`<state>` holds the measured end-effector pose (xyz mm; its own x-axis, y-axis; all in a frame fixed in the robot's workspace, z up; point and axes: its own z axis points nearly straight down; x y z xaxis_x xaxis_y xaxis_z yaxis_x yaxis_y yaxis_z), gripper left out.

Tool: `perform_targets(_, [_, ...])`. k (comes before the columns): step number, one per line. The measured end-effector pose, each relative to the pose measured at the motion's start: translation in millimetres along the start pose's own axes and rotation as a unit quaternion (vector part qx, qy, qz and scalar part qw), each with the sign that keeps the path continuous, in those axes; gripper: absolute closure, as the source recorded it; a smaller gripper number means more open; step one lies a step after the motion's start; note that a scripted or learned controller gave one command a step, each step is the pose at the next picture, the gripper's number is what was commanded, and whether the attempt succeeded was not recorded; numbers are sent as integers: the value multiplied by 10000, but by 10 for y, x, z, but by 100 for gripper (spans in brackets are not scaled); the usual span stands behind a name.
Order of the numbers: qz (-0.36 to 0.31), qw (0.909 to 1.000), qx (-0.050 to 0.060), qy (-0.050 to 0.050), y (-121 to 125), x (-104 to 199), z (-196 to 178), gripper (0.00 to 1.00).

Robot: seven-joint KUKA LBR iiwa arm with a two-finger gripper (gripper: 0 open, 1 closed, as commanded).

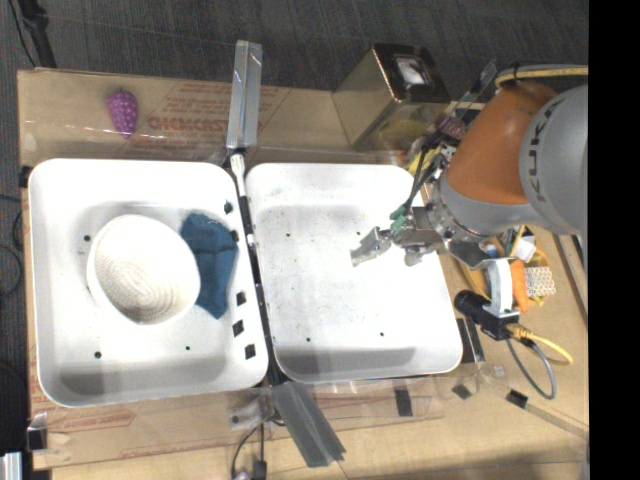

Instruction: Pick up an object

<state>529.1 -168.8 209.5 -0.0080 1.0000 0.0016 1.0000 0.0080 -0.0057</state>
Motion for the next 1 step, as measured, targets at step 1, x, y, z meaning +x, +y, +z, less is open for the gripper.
perform_targets(1, [1667, 9860, -32, -3, -122, -217, -1354, 0])
